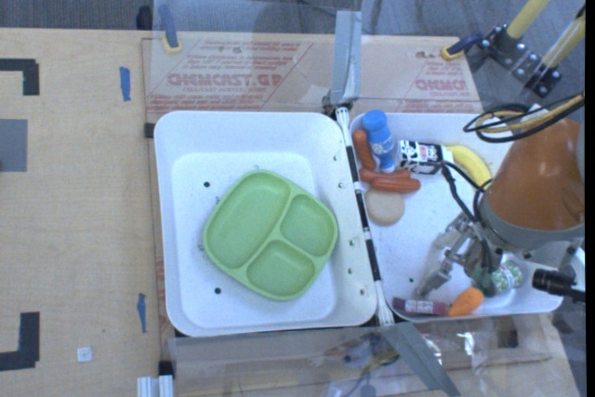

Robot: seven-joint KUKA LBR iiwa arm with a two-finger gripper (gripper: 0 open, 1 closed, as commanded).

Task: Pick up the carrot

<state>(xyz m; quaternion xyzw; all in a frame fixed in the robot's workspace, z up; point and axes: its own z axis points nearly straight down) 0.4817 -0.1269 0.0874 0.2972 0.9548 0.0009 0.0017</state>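
A small orange carrot (466, 301) lies near the front edge of the right bin (414, 237). My gripper (456, 267) hangs just above and to the left of it, fingers pointing down toward the bin floor. The metal fingers (439, 272) look spread apart with nothing between them. The arm's orange band (539, 177) rises behind, hiding part of the bin's right side.
The left bin (181, 200) holds a green divided plate (271, 234). In the right bin lie a blue bottle (377, 139), a hot dog (390, 182), a beige disc (385, 206), a banana (469, 165), a dark bar (416, 305) and a clear green item (499, 279).
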